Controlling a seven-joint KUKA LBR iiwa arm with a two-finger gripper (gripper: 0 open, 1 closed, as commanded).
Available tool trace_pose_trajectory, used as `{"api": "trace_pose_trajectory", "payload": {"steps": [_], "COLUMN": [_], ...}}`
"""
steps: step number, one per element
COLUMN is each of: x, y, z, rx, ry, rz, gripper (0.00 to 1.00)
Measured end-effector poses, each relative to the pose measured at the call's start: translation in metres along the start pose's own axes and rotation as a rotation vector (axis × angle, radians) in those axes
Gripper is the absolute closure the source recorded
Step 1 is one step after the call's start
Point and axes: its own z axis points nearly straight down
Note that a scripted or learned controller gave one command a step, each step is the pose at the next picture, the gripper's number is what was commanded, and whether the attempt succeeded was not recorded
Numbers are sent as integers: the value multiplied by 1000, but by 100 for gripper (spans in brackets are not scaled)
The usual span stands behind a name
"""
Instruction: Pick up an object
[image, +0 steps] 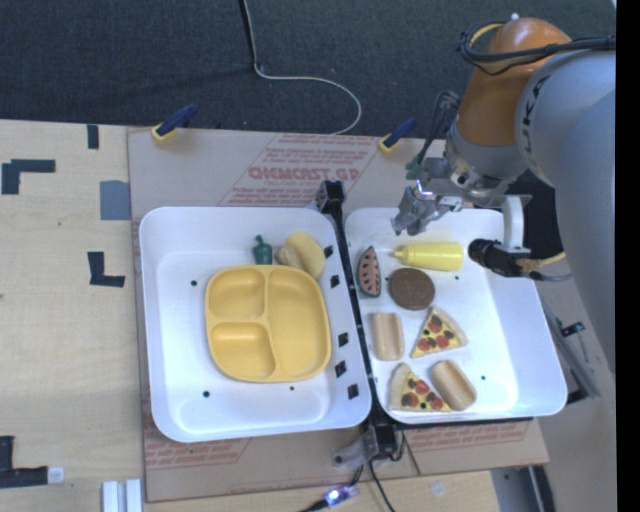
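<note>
a robot lab: taped bench (60, 300), toy-food bins (165, 330).

- two shallow white plastic bins (160, 300), side by side;
- one yellow divided plastic plate (268, 323);
- two toy pizza slices (438, 333);
- two tan toy bread rolls (386, 335);
- one yellow mustard bottle (430, 256);
- one red watermelon slice (369, 271);
- one round brown patty (411, 289)

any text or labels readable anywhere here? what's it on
Red print on the cardboard sheet under the bins: several lines, seemingly upside down, too blurred to read.
Dark lettering on the arm's grey casing: partly in view, unreadable.
The toy foods, yellow plate and bins bear no text.
</note>
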Motion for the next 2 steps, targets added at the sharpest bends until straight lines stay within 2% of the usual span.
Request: {"api": "trace_pose_trajectory", "payload": {"steps": [1, 2], "x": [3, 1], "y": [-12, -3], "z": [-6, -6], "rx": [1, 0], "ry": [0, -1], "rz": [2, 1], "gripper": [100, 100]}}
